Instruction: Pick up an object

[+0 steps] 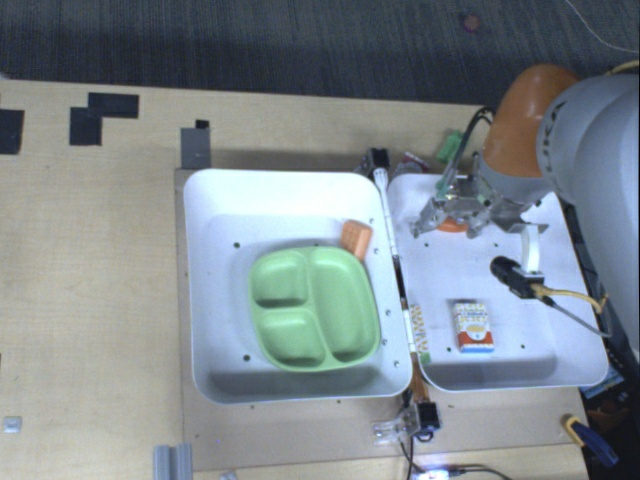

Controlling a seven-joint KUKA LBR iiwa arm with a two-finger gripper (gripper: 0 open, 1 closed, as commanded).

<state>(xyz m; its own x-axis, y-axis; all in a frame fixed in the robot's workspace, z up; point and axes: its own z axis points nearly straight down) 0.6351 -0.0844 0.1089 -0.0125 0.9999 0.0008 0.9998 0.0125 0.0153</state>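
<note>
My gripper (449, 226) is low in the far left part of the right bin (570, 363). It stands open, its fingers (422, 224) spread to either side of a small orange thing (452, 226) on the bin floor. The gripper hides most of that thing, and I cannot tell whether the fingers touch it. A small red, white and blue box (472, 327) lies flat near the front of the same bin, well clear of the gripper.
The left bin (215, 268) holds a green divided plate (313, 307), with an orange block (355, 236) at the plate's far right corner. The ridge between the bins (398, 278) runs just left of the gripper. Clips and cables sit behind the right bin.
</note>
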